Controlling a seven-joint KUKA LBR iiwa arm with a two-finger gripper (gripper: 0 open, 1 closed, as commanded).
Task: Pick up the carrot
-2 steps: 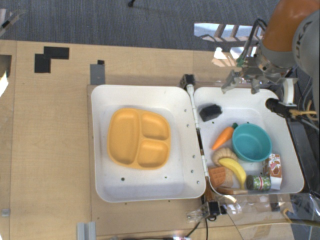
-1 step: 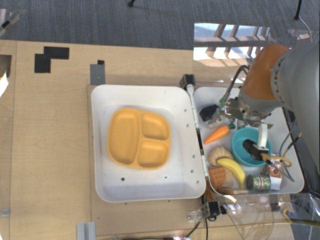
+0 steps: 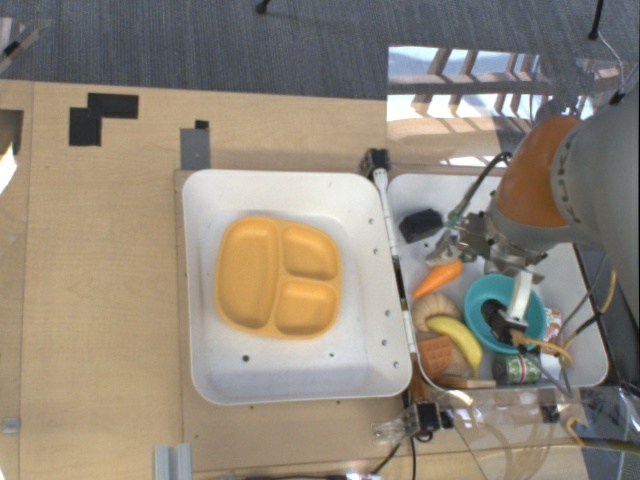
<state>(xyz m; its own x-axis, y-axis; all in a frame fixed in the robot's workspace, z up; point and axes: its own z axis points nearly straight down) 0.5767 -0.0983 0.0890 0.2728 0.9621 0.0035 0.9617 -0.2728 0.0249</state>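
A pale wooden tabletop point(image 3: 90, 288) carries two white bins; grey carpet point(image 3: 200, 23) lies beyond it. The left bin point(image 3: 300, 383) holds a yellow tray point(image 3: 280, 276). In the right bin point(image 3: 590, 363), the carrot point(image 3: 438, 279) lies between a black object point(image 3: 420, 224) and a banana point(image 3: 455, 337), beside a teal bowl point(image 3: 478, 296). The hand point(image 3: 466, 239) hovers just above the carrot's upper end; how far it is spread, I cannot tell.

Left white bin point(image 3: 200, 268): yellow three-compartment plastic tray point(image 3: 278, 276), centred. Right white bin point(image 3: 590, 363): yellow banana point(image 3: 455, 336), teal bowl point(image 3: 505, 313), black block point(image 3: 420, 224) near far-left corner.
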